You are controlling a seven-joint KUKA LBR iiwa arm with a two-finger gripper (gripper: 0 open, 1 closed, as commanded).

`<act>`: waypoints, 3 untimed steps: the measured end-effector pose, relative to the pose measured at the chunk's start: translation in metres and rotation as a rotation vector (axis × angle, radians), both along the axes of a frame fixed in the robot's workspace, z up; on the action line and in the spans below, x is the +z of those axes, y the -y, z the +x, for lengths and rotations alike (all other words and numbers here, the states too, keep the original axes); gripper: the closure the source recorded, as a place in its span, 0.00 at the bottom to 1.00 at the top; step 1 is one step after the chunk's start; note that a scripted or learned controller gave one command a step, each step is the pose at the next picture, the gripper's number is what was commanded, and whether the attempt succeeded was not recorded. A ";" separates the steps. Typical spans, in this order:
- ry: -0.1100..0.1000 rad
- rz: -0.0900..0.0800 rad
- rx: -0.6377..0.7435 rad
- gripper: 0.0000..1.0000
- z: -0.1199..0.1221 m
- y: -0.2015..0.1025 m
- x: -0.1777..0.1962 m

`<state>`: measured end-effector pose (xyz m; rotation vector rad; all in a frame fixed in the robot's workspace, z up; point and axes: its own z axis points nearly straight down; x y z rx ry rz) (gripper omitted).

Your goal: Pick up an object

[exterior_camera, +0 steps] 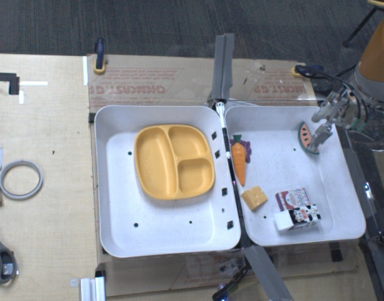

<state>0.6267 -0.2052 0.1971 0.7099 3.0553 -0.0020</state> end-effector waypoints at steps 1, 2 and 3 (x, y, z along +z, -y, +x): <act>-0.001 0.001 -0.330 0.00 0.018 0.016 -0.005; -0.003 0.002 -0.686 0.00 0.013 0.008 -0.011; -0.003 0.002 -0.979 0.00 0.032 -0.026 -0.039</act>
